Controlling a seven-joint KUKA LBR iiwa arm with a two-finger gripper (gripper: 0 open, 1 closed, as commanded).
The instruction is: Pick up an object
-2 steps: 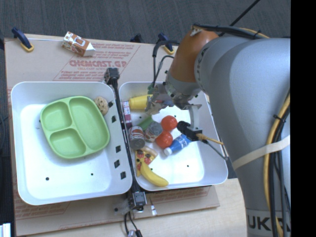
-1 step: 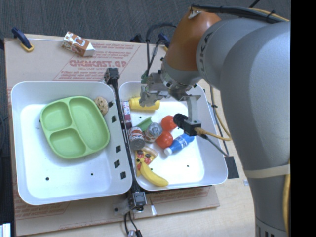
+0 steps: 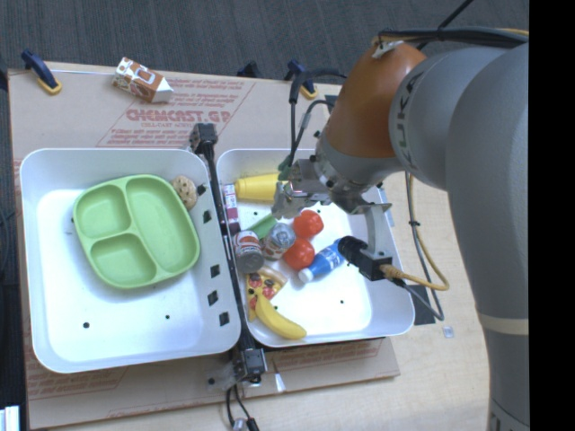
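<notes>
On the far left, a blue clamp (image 3: 40, 70) grips the edge of the brown cardboard sheet (image 3: 135, 124) that covers the table. A small printed carton (image 3: 141, 79) lies on that sheet, above the bins.

The left bin (image 3: 54, 330) carries a light green divided plate (image 3: 135, 232), tilted a little, with three compartments. A cookie (image 3: 186, 189) sits just beside the plate's upper right rim, near the bin's right wall. A black divider strip (image 3: 220, 259) runs between the two bins.

The right bin (image 3: 359, 317) holds a cluster of small things. Along its left wall lie a yellow mustard bottle (image 3: 257, 187), a small can (image 3: 247, 245) and, lower down, a pizza slice toy (image 3: 266, 285) touching a banana (image 3: 277, 321). Toward the middle sit a green piece (image 3: 263, 225), a silver cap-like object (image 3: 282, 238), two red tomato-like pieces (image 3: 307, 224) (image 3: 299, 255) and a blue bottle (image 3: 321, 263) lying on its side.

The end effector (image 3: 286, 203) hangs over the upper middle of this cluster, just above the silver object and beside the upper red piece. How far its fingers stand apart I cannot tell, as the wrist body hides them, and nothing visibly sits between them. The grey arm (image 3: 467, 115) with its orange band (image 3: 373, 97) reaches in from the right, with cables trailing toward a black connector (image 3: 364, 260) over the bin's right side.
</notes>
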